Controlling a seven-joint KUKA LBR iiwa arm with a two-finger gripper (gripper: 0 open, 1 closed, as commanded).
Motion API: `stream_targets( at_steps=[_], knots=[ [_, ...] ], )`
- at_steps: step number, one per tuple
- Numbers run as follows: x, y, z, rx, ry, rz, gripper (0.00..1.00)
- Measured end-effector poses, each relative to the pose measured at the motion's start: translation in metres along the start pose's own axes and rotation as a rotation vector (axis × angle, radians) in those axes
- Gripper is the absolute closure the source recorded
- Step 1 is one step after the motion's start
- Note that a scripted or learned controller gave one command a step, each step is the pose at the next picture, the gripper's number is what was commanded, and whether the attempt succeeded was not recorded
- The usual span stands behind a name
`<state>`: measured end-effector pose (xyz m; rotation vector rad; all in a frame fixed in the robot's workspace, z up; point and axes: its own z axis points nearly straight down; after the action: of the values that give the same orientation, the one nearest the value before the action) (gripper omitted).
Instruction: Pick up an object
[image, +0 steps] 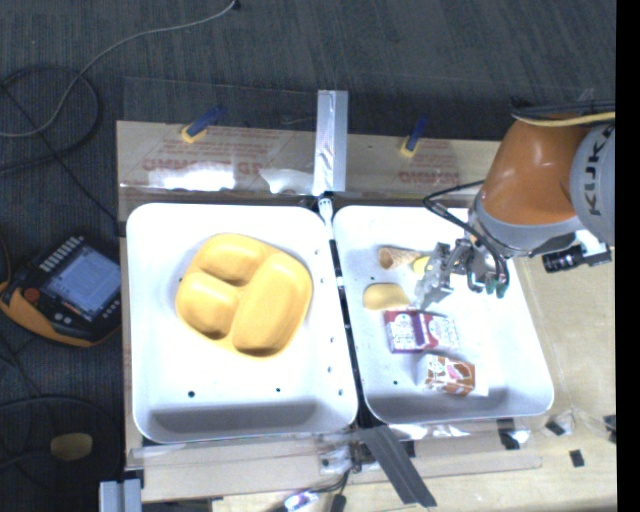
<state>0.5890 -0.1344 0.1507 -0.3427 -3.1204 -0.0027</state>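
Hovering over the right bin (520, 330), the gripper (432, 285) hangs just above a small yellow oval piece (385, 296) near the bin's left wall; how wide it stands I cannot tell, and nothing shows in its hold. That oval looks light, smooth and maybe slippery, best pinched across its short width. Its long axis runs roughly left-right in the view. Just beside it lie a purple packet (420, 331) and a brown packet (449, 374), flat, crinkly, harder to nip.
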Motion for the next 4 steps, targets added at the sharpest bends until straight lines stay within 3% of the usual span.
stream_targets(
  at_steps=[1,2,3,4],
  knots=[
    [0.0,0.001,0.0,-0.002,-0.001,-0.001,0.0],
    [-0.028,0.045,0.061,-0.001,-0.008,0.176,0.0],
    [-0.03,0.047,0.054,-0.007,-0.013,0.178,1.0],
    [-0.03,0.047,0.054,-0.007,-0.012,0.178,0.0]
  ],
)
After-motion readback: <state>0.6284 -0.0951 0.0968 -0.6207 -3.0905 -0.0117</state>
